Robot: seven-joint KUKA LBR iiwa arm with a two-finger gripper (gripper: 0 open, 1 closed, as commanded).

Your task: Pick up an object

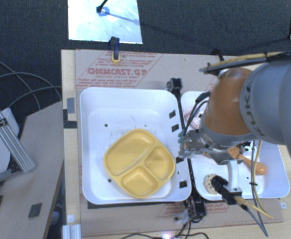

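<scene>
An orange spoon, partly under the robot, lies toward 4 o'clock in the right bin. It is the nearest candidate for the pick. A yellow tray with three wells sits flat toward 6 o'clock in the left bin, just across the shared wall. The arm hangs low over the right bin at its 9 o'clock side, its wrist covering the jaws, so whether they are open or closed cannot be told. Nothing is seen held. The step in hand looks like the reach, with no grasp yet made. The next move would call for centring over the spoon's thin handle and coming down square, since a flat, slender thing slips easily. Beyond, at 12 o'clock, a blue clamp grips the counter. Count: two bins, one tray, one spoon, one clamp.
</scene>
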